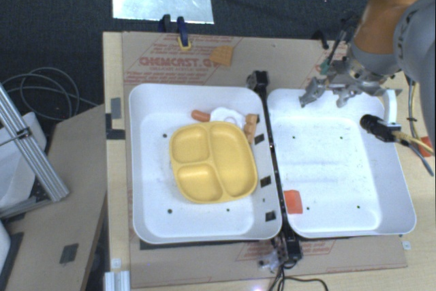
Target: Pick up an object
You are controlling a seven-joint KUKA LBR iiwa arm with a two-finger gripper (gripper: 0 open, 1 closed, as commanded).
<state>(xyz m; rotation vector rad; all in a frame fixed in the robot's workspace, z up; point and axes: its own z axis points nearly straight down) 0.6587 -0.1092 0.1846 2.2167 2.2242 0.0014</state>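
Figure: The arm (398,17) hung over the far edge of the right bin (340,167), its gripper (325,97) spread open and holding nothing. In the left bin (146,146) lay the candidate objects: a yellow divided plate (211,163), a white piece (225,116) just beyond it, an orange sausage-like item (200,116) and a small tan piece (251,124). A small red block (292,201) sat in the right bin's near-left corner. No pick had been made; approach, grasp and lift all appeared to remain.
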